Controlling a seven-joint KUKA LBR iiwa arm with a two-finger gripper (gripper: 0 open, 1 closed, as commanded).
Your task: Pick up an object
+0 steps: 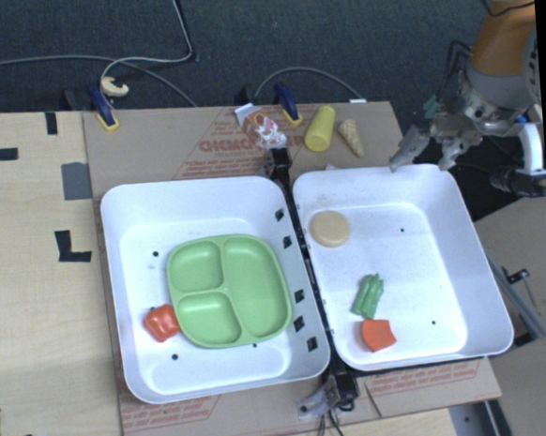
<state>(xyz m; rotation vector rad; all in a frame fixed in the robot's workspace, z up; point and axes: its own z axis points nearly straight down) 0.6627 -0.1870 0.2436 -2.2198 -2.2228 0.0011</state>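
Cardboard sheets cover the bench under two white bins set side by side. The gripper hangs just outside the far right corner of the right bin, its two fingers spread apart with nothing between them.

Candidates for picking lie in that bin: a tan disc near the far left corner, a green vegetable and an orange block toward the near edge. The left bin holds a green divided plate with a red piece touching its left rim.

The vegetable and block nearly touch, so a descent on either could nudge the other or close on both. The disc looks low and may slip from the fingers. The bin's middle and right side lie open for approach.
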